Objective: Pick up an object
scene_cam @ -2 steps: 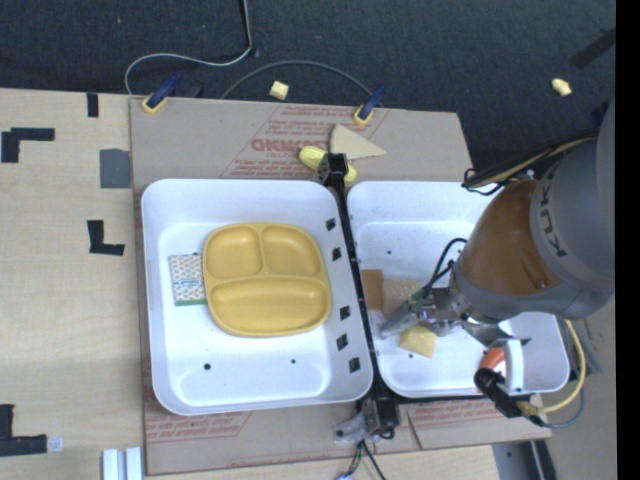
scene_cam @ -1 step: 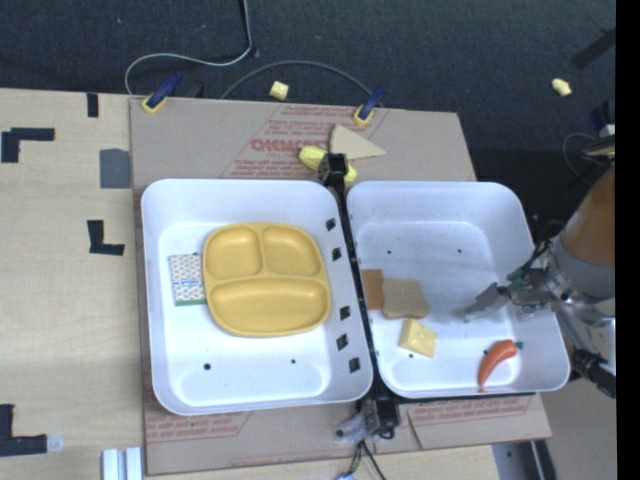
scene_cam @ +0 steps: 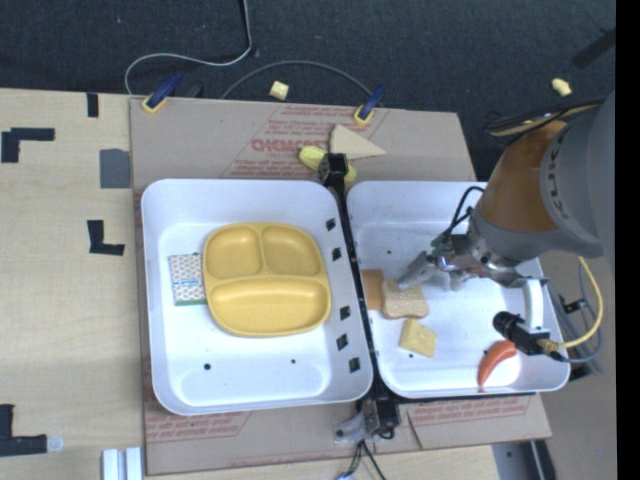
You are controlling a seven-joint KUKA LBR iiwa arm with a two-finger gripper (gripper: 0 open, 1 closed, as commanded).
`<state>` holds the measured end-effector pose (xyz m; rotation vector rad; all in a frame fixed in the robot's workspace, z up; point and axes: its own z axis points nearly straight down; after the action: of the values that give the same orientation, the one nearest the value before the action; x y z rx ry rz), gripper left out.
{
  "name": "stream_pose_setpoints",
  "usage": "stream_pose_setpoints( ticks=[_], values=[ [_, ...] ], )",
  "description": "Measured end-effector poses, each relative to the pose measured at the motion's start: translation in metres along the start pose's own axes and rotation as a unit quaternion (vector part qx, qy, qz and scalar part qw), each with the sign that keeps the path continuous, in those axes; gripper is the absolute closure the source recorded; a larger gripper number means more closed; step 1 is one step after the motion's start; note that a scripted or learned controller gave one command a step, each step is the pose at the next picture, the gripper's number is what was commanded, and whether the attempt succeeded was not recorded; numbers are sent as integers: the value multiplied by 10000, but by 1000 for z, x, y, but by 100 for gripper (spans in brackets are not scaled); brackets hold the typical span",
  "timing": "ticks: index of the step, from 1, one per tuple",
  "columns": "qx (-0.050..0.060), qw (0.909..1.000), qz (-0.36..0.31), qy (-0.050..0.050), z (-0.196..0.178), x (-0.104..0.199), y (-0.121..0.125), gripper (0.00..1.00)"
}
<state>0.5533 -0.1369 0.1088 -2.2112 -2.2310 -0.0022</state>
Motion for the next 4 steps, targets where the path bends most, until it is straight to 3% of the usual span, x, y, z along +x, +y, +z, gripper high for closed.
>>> stream_pose_setpoints(
  ticks=[1, 2, 3, 4],
  values=[
    [-95, 9999, 74, -46, 19, 14, -49, 0],
    [-62, 10000, -17, -4, -82, 144, 2, 0],
    [14, 10000, 57, -12, -90, 104, -31, 0],
    [4, 10000, 39, -11, -74, 96, 6, 0]
  ],
)
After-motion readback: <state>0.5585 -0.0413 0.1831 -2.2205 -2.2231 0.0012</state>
